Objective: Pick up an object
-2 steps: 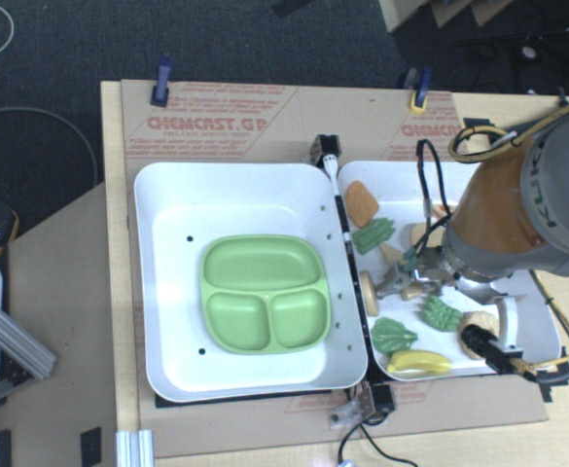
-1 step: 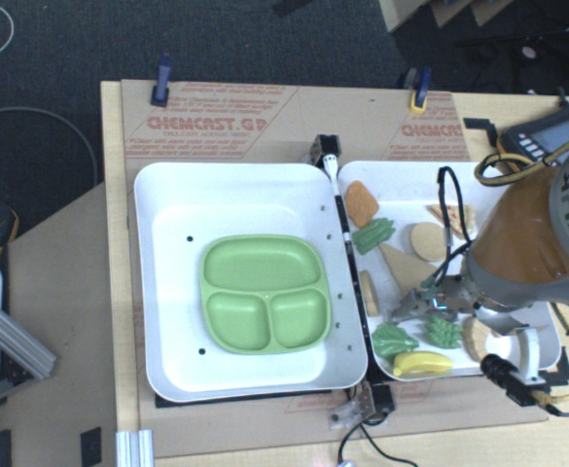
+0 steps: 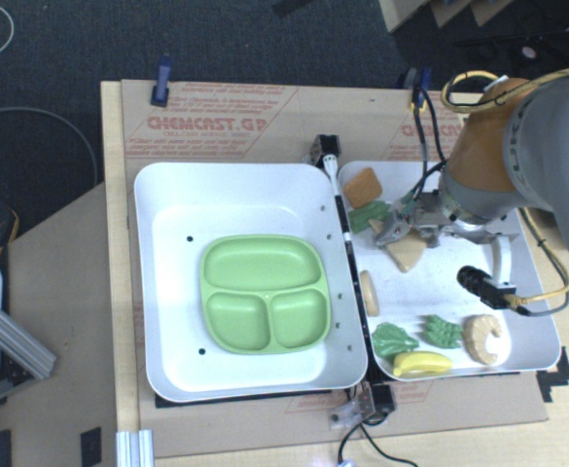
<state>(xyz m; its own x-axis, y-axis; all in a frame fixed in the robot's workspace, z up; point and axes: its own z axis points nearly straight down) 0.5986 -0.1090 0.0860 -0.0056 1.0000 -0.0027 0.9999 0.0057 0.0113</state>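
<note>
End effector point(image 3: 401, 228) is low in the right bin point(image 3: 532, 353), over the tan wedge point(image 3: 408, 253) and green piece point(image 3: 367, 218); can't tell its state. Nothing visibly lifted, so the pick looks not yet done. Left bin point(image 3: 167, 290) holds the green tray point(image 3: 264, 293). Smaller items near the front: bagel point(image 3: 485, 339), banana point(image 3: 421, 363)

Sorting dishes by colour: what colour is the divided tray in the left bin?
Light green tray, clear in the camera view.
</note>
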